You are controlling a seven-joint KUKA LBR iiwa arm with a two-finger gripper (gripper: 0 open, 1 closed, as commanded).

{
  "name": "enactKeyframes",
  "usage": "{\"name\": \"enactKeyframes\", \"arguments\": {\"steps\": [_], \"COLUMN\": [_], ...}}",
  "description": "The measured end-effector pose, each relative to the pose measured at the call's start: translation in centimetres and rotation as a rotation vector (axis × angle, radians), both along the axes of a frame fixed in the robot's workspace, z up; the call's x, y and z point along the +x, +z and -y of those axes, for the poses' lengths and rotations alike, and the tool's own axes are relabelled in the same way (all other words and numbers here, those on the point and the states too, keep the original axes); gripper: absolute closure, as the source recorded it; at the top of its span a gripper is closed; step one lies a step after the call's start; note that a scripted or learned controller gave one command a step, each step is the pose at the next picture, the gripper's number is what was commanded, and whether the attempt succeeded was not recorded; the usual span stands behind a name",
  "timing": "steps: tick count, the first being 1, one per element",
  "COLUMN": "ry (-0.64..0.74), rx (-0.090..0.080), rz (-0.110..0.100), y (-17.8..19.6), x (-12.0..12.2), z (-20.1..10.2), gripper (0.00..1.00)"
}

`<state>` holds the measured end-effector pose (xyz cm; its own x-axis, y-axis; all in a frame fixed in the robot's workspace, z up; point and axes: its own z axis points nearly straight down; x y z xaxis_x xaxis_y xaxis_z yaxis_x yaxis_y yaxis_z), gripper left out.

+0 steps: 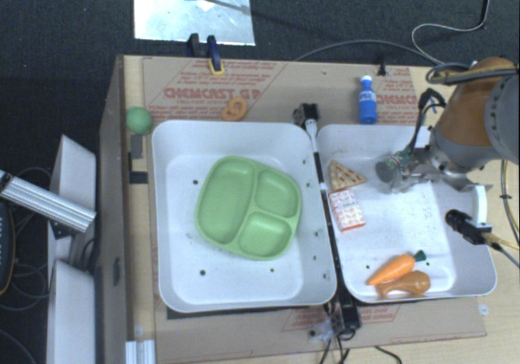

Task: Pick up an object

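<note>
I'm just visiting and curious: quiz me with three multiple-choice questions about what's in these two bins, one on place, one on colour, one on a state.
1. Where does the green divided plate lie?
A. Left bin
B. Right bin
C. On the floor

2. What colour is the bottle behind the bins?
A. Red
B. Blue
C. Yellow

3. How does the carrot stand to the gripper?
A. Held in it
B. Lying apart from it
C. Stacked on the plate

Answers: 1 A, it sits on the left bin's floor. 2 B, its body is blue. 3 B, it lies near the right bin's front edge.
</note>
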<state>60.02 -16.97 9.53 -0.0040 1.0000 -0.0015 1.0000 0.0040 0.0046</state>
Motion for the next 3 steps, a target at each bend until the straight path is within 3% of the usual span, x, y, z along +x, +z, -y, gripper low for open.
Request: {"name": "enactKeyframes", "arguments": {"steps": [1, 2, 3], "ry": [0.001, 0.001, 0.001], "rx": [-0.002, -0.001, -0.002], "rz": [0.004, 0.000, 0.013], "y": [12.2, 12.0, 1.4], "x": [6.8, 6.8, 3.8], "z": [3.7, 3.7, 3.7], "gripper": [1.00, 0.00, 0.00]}}
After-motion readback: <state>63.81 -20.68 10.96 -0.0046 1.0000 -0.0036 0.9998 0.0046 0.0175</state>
